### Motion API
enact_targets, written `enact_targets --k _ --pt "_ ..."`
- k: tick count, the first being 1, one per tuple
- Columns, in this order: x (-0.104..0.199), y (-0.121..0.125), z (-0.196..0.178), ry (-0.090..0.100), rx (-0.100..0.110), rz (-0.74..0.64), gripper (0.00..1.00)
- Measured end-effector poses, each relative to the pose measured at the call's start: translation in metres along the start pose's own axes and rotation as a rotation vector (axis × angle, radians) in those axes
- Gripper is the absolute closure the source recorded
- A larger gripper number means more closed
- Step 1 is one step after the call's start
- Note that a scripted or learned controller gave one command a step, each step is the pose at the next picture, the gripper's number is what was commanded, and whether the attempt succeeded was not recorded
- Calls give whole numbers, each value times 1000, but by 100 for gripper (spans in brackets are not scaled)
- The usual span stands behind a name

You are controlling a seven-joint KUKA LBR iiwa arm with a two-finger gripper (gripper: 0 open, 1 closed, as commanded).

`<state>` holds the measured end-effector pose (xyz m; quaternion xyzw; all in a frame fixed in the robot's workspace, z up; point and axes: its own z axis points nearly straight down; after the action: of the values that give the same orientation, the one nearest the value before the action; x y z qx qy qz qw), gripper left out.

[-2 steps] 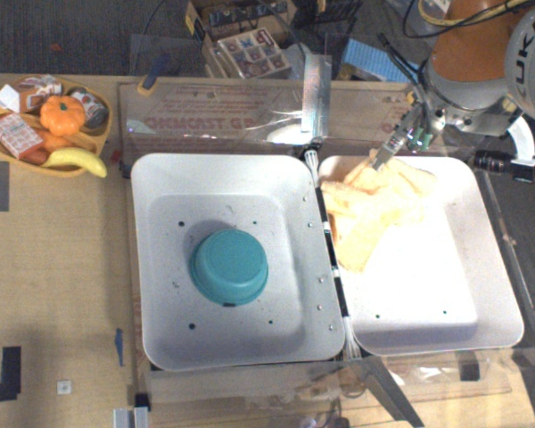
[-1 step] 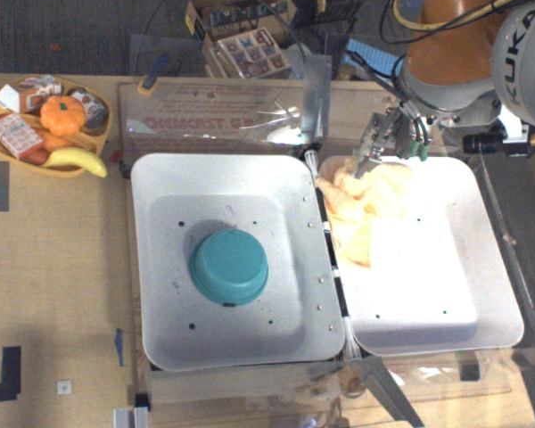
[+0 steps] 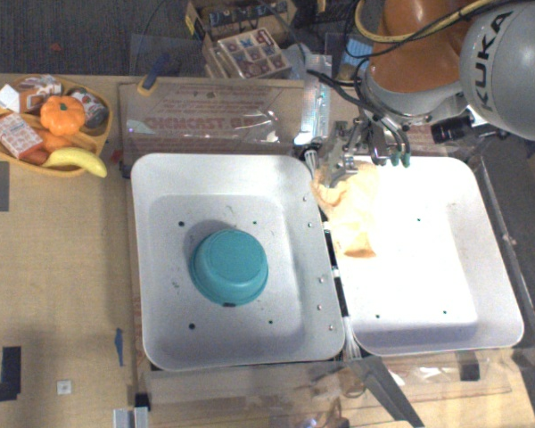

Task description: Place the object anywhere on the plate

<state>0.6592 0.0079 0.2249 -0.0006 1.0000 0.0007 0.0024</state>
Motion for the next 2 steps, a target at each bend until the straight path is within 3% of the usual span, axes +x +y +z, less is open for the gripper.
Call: enact_targets --k 2 --pt "17 107 11 1 0 -3 100"
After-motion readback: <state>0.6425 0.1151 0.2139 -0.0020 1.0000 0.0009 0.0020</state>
